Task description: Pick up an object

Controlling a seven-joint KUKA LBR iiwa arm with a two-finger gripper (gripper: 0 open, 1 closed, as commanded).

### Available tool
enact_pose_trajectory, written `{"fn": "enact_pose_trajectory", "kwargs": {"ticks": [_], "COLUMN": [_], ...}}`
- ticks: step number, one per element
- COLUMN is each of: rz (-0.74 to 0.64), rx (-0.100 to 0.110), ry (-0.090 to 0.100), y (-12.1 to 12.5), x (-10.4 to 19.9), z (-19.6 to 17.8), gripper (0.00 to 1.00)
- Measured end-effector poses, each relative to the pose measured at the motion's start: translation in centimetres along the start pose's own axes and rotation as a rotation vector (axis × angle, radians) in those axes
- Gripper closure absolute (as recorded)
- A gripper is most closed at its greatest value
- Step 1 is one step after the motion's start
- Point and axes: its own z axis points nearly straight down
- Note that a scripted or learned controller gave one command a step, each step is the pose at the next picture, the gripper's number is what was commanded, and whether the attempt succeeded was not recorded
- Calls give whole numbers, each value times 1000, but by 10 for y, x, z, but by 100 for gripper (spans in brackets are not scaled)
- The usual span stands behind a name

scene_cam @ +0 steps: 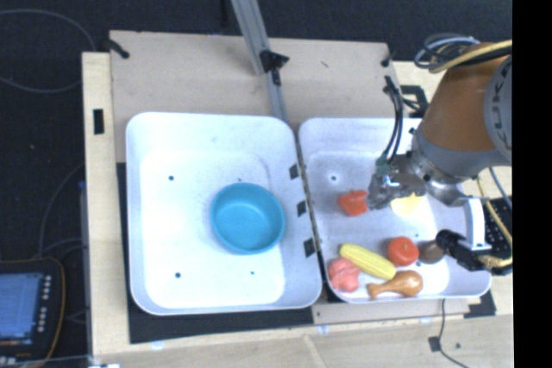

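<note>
Right bin (345,138): open floor at far half, toys crowded along near rim: corn cob (366,261), tomato (401,251), drumstick (397,283), pink piece (344,273). Gripper (380,196) low mid-bin; open/shut: can't tell. Small orange-red object (353,203) just left of tip, touching or nearly. Blue bowl (247,217) in left bin (172,142).

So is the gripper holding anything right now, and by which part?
Cannot be told. The gripper sits low in the right bin, right beside the orange-red piece, but the view doesn't show the piece between its fingers.
</note>
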Motion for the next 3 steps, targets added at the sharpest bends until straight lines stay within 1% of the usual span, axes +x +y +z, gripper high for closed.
{"fn": "enact_pose_trajectory", "kwargs": {"ticks": [1,2,3], "rz": [-9,-11,-11], "rx": [-8,-6,-6], "ry": [1,2,3], "y": [12,21,44], "x": [43,98,147], "z": [-4,-11,-35], "gripper": [100,100,100]}}
